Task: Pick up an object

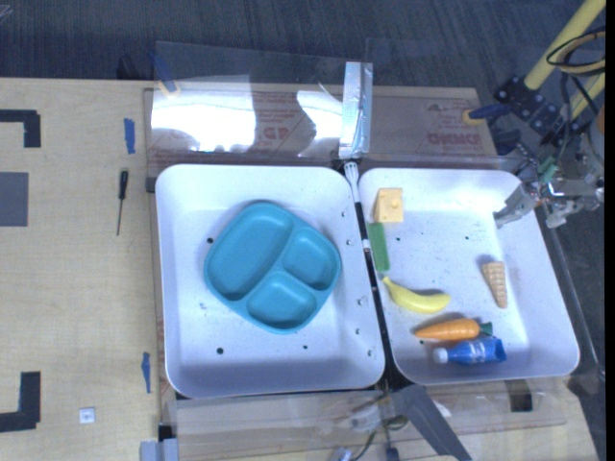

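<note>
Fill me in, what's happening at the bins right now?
The claw sits over the right bin's upper right corner with nothing seen between its fingers. That bin holds a yellow block, banana, carrot, blue bottle and cone, all untouched. The left bin carries a blue divided plate. Nothing picked yet.

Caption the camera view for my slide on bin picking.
Gripper over right bin holding banana, carrot, bottle; blue divided plate in left bin.

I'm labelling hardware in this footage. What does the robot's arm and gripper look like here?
At the right bin's far corner, the gripper looks like pale grey metal with small dark parts. Above it run black cables and a yellow tube, with a black fitting nearby.
</note>
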Robot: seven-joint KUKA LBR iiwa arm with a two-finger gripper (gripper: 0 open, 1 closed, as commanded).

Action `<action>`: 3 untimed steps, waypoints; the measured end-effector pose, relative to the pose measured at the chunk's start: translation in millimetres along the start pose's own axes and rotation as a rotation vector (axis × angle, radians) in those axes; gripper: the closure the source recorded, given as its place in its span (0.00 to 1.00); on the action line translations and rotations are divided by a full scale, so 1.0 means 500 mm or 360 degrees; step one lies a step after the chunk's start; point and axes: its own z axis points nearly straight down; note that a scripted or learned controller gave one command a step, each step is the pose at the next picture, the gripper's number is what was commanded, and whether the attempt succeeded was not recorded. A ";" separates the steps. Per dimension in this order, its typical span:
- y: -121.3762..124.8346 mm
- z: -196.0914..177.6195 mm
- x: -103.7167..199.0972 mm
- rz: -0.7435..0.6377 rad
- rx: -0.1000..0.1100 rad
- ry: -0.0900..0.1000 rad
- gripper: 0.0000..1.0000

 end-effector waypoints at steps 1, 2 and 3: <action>-0.072 0.224 -0.032 0.0028 0.0014 0.0017 0.00; -0.088 0.291 0.047 0.0054 -0.0008 -0.0003 0.00; -0.084 0.267 0.046 0.0056 -0.0019 -0.0006 1.00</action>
